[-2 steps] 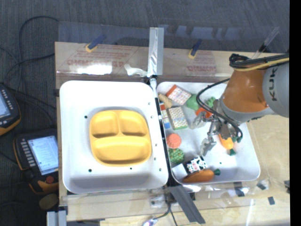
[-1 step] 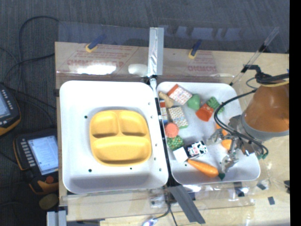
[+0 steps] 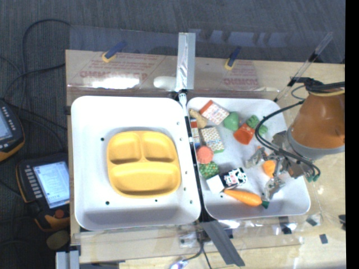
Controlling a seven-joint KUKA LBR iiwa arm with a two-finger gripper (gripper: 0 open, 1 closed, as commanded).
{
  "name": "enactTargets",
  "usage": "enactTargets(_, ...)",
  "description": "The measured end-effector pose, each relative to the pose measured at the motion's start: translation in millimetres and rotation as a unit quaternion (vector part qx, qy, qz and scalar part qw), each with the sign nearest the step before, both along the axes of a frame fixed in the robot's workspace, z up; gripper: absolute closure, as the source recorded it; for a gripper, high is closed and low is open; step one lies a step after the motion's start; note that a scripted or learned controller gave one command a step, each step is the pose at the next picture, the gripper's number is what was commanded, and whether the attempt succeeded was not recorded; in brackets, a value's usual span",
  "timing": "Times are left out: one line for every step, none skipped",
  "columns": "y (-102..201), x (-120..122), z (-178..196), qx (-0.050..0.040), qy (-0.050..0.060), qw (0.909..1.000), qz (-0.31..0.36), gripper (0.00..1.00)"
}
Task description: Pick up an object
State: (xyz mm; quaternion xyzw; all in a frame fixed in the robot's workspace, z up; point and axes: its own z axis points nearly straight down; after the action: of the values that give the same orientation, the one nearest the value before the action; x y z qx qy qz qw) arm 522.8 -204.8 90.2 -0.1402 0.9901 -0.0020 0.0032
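The right bin holds several toy foods. Among them are an orange carrot, a black-and-white cow block, a pink ball, a red-orange pepper and a patterned box. My gripper hangs low over the bin's right half, its fingers spread apart. One fingertip is near the bin's middle, the other just above the carrot's green end. A small orange piece lies between the fingers; no grip on it is visible.
The left bin carries a yellow divided tray. Dark cables loop from the wrist over the right bin's back corner. A green toy and a checkered box crowd the right bin's far left.
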Motion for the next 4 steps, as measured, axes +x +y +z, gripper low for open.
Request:
enactTargets(0.3,2.8,11.0,-0.0018,-0.004,1.0000,0.000,1.00)
enactTargets(-5.7,37.3,93.1,0.0019,0.001,0.9981,0.061,1.00)
enactTargets(-5.4,37.1,92.4,0.0026,0.002,0.9981,0.061,0.00)
enactTargets(-17.3,29.8,0.2,-0.0001,-0.004,0.9984,0.057,0.00)
